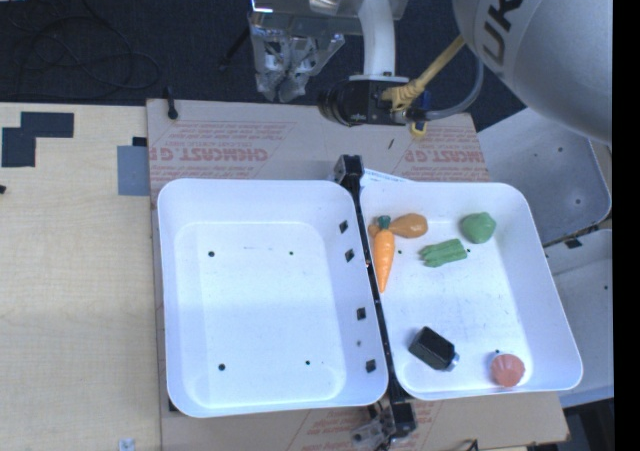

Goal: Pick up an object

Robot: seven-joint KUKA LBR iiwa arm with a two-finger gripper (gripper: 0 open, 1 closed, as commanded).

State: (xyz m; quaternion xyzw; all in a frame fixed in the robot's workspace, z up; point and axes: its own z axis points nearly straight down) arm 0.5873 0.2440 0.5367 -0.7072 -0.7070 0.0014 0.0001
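two shallow white bins are seen side by side on a sheet of brown cardboard (300, 144) with red print, which is laid on the pale wooden bench (70, 289). the left bin (180, 209) and the right bin (545, 269) are touching along a dark centre strip with small clips.

in the right bin, six objects can be counted. one toy carrot (383, 257) is lying along the left wall, its green top pointed to the far side. just beside it, one orange rounded piece (409, 226) is placed, touching or almost touching the carrot top. one long green piece (442, 253), perhaps a toy vegetable, is found near the middle, and one rounder green piece (478, 227) is set near the far right corner; the two are apart. one small black block (433, 349) is resting in the near part of the bin, tilted to the walls. one reddish round object (508, 370) is lying in the near right corner, close to the rim.

the gripper (285, 74) is held high above the far edge of the cardboard, well apart from both bins. nothing is seen between its fingers; how far they are opened cannot be told from this view. the large grey arm (540, 19) is entering from the upper right.
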